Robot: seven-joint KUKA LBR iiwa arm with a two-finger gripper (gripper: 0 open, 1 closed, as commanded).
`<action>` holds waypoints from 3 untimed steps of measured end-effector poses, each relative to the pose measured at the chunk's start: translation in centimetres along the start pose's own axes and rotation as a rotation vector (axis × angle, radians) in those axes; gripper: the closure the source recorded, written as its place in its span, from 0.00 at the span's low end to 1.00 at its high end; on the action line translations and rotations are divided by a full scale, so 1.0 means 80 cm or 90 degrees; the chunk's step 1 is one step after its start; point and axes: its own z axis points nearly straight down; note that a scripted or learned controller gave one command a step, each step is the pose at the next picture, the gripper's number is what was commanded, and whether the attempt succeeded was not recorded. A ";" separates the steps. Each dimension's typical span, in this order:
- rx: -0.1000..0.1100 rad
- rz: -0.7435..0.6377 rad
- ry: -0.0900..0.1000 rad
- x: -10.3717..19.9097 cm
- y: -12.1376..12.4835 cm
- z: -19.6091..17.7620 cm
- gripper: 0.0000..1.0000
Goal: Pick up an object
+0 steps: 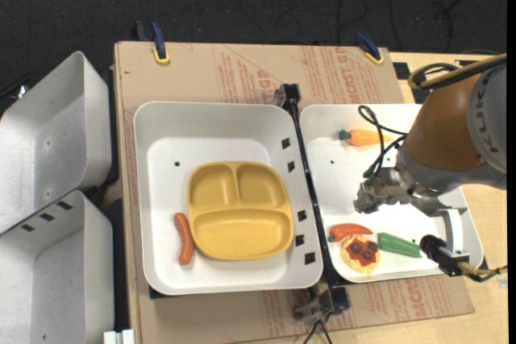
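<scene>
A cardboard-covered worktop (218, 64) bore two shallow white bins side by side, left bin (153, 173) touching right bin (322, 125).

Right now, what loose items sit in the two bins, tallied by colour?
Yellow: 2, divided plate and pizza slice
Orange: 2, sausage and carrot
Red: 1, chilli
Green: 1, green piece
Total: 6

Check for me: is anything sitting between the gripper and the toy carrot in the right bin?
Nothing visible blocks it. The gripper hovers over bare white floor of the right bin, and the carrot lies up-frame of it near the far wall. The black cable arcs over the carrot's right end and might snag.
</scene>
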 end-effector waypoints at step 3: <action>0.001 -0.004 0.001 0.064 0.007 -0.107 1.00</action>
